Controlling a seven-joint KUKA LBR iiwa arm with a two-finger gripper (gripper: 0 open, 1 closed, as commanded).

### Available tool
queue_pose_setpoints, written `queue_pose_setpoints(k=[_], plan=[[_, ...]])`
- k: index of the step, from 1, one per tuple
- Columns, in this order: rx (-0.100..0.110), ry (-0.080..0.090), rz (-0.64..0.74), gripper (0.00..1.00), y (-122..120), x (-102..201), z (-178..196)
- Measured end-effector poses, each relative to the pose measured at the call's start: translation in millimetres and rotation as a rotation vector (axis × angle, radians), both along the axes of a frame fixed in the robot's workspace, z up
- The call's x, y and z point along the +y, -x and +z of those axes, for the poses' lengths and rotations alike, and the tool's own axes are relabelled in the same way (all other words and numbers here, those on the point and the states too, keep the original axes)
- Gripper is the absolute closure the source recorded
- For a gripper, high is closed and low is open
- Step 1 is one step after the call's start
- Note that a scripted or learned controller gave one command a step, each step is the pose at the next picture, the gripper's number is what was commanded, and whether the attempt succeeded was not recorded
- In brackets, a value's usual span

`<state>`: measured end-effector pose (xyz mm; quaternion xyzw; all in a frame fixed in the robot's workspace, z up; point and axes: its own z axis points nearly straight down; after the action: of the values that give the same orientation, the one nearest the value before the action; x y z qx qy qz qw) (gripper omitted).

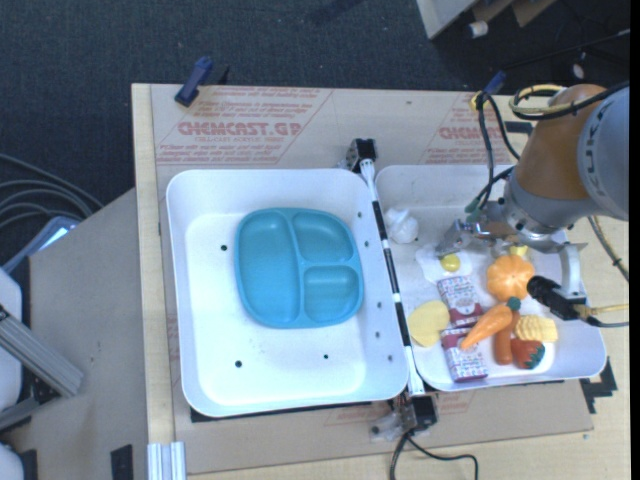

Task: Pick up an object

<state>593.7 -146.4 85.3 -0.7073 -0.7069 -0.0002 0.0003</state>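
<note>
Camera view: arm (560, 158) bends low over right bin (590, 353).

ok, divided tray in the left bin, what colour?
Light blue tray, clearest in the camera view.

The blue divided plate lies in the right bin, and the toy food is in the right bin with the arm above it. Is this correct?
Not quite. The camera view shows the blue plate in the left bin, alone. The toy food, such as the carrot, lies in the right bin under the arm.
</note>
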Motion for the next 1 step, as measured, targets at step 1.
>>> queue_pose_setpoints(k=[1], plan=[[-0.003, 0.001, 0.001, 0.00, -13.3, 17.1, 0.0]])
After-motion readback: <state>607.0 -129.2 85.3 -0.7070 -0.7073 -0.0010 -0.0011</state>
